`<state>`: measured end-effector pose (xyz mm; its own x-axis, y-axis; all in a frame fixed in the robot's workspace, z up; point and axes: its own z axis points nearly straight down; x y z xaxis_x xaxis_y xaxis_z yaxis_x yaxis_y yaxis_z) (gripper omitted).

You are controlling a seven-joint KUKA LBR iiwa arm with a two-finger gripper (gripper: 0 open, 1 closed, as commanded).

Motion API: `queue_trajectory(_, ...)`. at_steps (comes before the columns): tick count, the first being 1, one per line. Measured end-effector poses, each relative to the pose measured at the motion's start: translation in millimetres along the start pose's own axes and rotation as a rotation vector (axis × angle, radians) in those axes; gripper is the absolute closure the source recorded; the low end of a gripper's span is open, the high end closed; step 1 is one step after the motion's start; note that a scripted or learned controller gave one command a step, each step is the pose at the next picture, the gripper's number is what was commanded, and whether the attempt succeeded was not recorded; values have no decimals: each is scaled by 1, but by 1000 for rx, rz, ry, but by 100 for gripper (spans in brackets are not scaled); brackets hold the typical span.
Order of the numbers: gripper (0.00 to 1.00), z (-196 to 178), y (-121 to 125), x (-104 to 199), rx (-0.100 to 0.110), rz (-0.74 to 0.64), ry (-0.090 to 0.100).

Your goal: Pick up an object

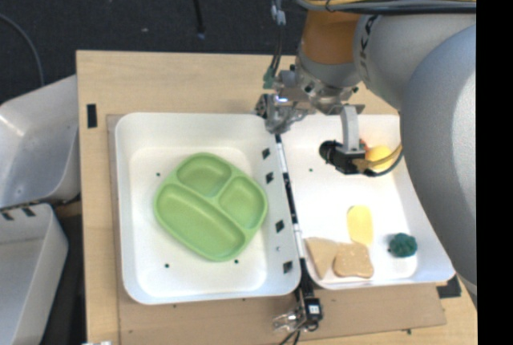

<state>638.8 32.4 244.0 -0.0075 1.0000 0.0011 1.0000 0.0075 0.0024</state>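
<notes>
Camera view: gripper [276,112] hangs over the far end of the divider [282,191] between view-left bin [132,175] and view-right bin [321,203]; clamped or released, cannot tell. Below-left of it lies green plate [210,207] in view-left bin; yellow piece [360,225], tan slices [341,259] and dark green lump [402,244] sit below-right, well apart from it.

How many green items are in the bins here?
2: a green divided plate in the view's left bin, and a small dark green lump in the right bin's near corner. The arm may hide others.
</notes>
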Motion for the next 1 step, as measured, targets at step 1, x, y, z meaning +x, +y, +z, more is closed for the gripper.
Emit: queue_trajectory(1, 100, 11, 23, 44, 0, 1, -1)
